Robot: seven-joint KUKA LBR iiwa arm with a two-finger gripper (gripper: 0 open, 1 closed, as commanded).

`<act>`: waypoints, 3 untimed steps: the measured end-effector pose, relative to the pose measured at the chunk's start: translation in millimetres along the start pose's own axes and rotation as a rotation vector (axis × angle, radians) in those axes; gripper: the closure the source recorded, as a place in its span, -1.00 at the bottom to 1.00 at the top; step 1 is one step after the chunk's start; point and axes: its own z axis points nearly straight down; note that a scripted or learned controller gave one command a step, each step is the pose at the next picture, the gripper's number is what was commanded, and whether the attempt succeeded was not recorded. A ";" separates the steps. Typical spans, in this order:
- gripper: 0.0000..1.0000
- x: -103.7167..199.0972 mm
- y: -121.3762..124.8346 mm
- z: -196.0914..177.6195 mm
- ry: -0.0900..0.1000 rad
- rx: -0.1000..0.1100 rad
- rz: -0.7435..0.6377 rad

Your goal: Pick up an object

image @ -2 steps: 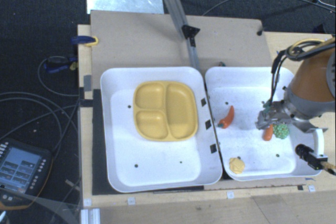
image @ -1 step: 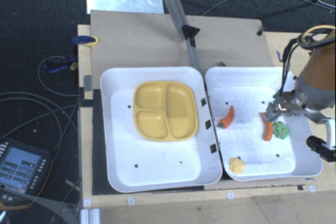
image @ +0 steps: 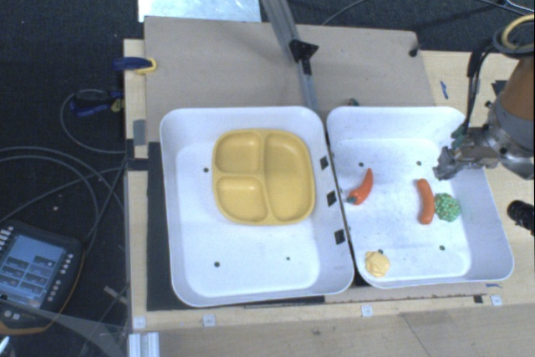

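From above, the gripper [image: 447, 161] is hovering over the right bin [image: 393, 130]; whether its fingers are apart or together I cannot tell. Just below it an orange sausage [image: 425, 201] is lying beside a green broccoli [image: 448, 207]. The sausage is probably light, smooth and a little slippery; pinching across its middle looks best. The bin floor is looking flat, with room around it.
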 end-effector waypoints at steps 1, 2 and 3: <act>1.00 43.5 31.1 4.2 0.003 0.003 -0.005; 1.00 96.5 57.0 11.9 0.004 0.005 -0.005; 1.00 151.8 82.1 -0.1 0.005 0.003 -0.006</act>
